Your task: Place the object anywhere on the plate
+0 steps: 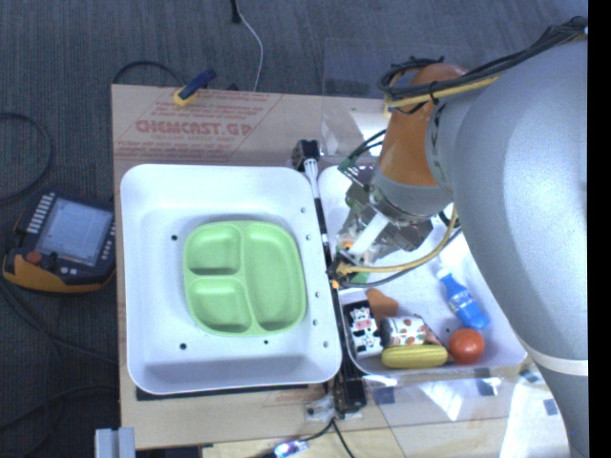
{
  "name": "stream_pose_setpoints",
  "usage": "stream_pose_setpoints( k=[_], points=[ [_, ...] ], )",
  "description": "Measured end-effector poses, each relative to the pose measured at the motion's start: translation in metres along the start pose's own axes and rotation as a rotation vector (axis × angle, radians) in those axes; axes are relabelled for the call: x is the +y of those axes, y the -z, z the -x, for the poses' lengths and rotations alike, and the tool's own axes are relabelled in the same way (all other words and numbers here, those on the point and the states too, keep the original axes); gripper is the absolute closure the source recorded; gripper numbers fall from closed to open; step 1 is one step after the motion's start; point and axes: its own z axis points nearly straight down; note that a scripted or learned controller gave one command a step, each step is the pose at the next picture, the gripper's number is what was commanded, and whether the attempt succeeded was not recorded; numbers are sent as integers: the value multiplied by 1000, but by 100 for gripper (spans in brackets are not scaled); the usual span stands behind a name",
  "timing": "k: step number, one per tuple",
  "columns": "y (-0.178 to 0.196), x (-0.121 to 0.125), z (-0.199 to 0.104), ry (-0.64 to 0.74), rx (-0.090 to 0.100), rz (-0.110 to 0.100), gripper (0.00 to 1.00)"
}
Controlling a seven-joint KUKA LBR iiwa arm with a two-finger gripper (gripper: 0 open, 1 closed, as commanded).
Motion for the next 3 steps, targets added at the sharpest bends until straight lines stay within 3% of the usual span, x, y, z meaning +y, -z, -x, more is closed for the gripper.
stream_pose_setpoints(
  k=[1, 2, 3],
  points=[
    [-1, -53, -5, -77, -1, -2, 100],
    [-1, -52, -4, -78, -1, -1, 0],
    [-1, -52, -4, -78, -1, -1, 0]
  ],
)
